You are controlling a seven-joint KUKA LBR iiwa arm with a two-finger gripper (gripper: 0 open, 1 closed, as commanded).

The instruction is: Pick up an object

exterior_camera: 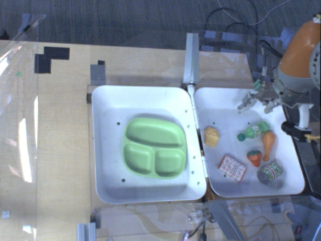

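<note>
While my claw [259, 100] hangs over the far right part of the right bin [220, 187] with its fingers spread and nothing between them, the pickable pieces lie below it toward the near side: a green bottle [253, 131] closest beneath, an orange carrot-like piece [269, 143] just right of that, then a small red-orange piece [254, 157] and a can [269, 172]. Farther down-left of the claw I see a patterned box [232, 167] and a yellow corn piece [211, 135], and well off to its left the left bin [105, 185] holds a green divided tray [154, 147] on the bench [55, 149].
</note>
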